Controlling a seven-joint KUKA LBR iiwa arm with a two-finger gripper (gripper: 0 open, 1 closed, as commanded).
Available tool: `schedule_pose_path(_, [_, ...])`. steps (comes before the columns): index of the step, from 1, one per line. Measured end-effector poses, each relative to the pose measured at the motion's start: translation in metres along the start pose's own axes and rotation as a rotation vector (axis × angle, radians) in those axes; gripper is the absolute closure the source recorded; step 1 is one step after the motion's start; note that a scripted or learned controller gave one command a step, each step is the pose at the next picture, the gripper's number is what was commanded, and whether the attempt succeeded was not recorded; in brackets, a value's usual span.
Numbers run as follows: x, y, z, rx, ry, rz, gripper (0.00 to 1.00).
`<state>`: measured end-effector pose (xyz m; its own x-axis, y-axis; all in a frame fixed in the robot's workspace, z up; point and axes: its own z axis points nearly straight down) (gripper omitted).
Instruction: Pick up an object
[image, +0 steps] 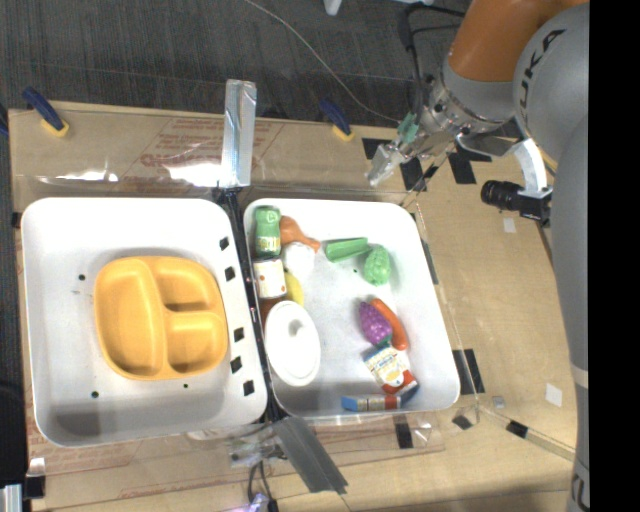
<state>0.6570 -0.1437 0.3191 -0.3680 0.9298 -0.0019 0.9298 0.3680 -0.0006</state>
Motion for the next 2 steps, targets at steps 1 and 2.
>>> schedule_pose_path(1, [0.056,-0.09,0.051,0.005,0.004,0.073,1.0])
schedule_pose_path(2, [0.038,-0.003,0.07,0.004,0.004,0.034,1.0])
